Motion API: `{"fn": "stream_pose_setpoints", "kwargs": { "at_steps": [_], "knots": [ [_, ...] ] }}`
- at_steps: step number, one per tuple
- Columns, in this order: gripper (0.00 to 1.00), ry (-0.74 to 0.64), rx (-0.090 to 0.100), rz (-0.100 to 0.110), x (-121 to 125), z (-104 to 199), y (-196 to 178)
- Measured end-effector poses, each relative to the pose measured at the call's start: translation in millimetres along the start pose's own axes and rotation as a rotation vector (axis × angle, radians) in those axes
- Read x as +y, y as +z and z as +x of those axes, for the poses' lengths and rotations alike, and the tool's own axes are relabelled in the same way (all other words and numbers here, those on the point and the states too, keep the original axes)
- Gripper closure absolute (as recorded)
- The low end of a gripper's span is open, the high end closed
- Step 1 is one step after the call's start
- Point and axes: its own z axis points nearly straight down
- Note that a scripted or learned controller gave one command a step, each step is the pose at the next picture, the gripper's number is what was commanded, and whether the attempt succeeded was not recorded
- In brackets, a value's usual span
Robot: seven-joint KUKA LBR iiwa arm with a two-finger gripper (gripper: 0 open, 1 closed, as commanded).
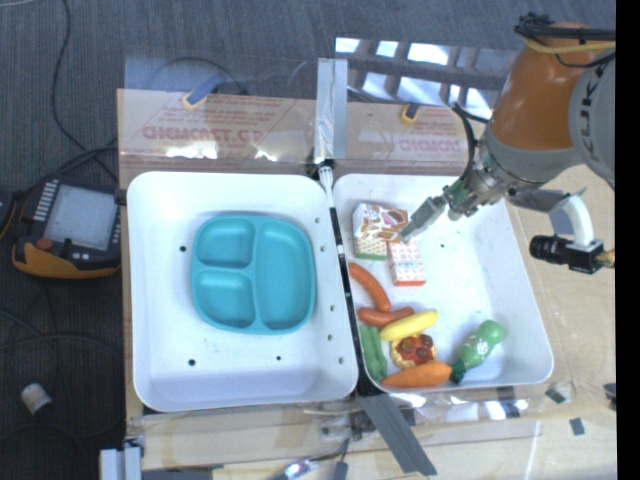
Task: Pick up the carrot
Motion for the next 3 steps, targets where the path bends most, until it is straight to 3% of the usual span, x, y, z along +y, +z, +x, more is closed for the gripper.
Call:
{"fn": "stream_pose_setpoints", "kwargs": {
  "at_steps": [1,2,3],
  "knots": [
    [0.00,-0.212,0.001,0.000,7,-36,51],
    [0.00,-0.176,0.001,-0.003,34,-58,0],
    [0.00,-0.165,0.003,0.000,-2,-14,80]
  ]
}}
